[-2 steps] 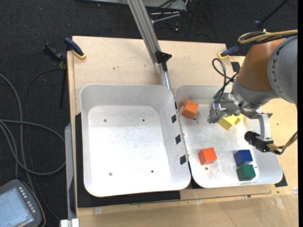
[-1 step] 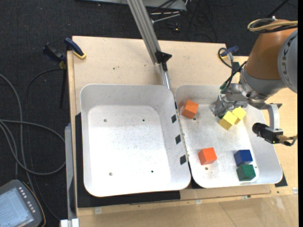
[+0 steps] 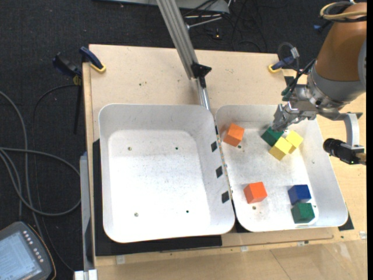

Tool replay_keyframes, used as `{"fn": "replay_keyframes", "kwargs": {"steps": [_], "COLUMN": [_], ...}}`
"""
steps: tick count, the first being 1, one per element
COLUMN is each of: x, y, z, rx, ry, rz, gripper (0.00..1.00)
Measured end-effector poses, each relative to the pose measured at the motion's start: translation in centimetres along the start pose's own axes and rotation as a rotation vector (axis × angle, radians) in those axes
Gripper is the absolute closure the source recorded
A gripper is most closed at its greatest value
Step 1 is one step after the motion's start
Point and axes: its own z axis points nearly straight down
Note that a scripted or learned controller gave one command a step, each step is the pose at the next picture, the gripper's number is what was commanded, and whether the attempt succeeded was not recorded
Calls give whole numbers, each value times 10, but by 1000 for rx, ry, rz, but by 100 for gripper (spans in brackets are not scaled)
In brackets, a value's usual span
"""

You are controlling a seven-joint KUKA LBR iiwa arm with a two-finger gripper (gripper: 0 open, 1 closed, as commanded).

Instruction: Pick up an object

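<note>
The right bin (image 3: 326,174) holds several blocks. An orange block (image 3: 234,135) lies near its back left, and another orange block (image 3: 254,192) sits nearer the front. A blue block (image 3: 299,192) and a green block (image 3: 303,212) rest at the front right. At the back, a dark green block (image 3: 271,136) touches two yellow blocks (image 3: 285,144). My gripper (image 3: 283,121) hangs right above the dark green block, at its back edge. Its fingertips are hidden behind the wrist hardware.
The left bin (image 3: 116,156) stands beside the right one. A metal pole (image 3: 178,28) slants down from the top to the seam between the bins. Clamps sit at the bench's back corners, cables lie on the floor to the left.
</note>
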Motion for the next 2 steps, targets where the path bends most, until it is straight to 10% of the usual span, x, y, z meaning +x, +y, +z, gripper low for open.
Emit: {"fn": "replay_keyframes", "kwargs": {"steps": [2], "x": [102], "y": [-22], "z": [-1], "rx": [7], "ry": [4], "rz": [-6], "gripper": [100]}}
